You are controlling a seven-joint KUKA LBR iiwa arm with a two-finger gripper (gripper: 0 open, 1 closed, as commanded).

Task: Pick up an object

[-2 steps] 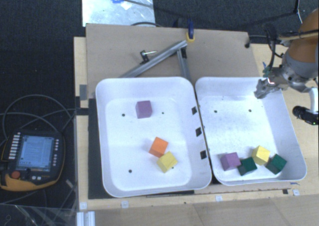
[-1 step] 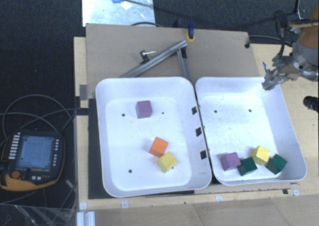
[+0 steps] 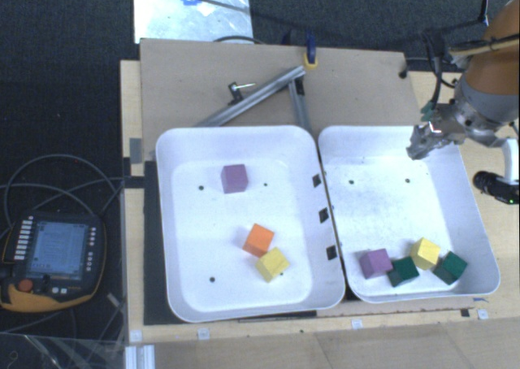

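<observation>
Cardboard-topped bench (image 3: 244, 83) on dark carpet (image 3: 65, 50), two white bins (image 3: 187, 148)

Gripper (image 3: 422, 145) above right bin (image 3: 390, 188)

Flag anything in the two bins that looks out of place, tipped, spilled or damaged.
Nothing stands out. The purple cube, orange cube and yellow cube sit inside the left white bin; the right white bin holds its blocks along the near wall. No spill or damage.
</observation>
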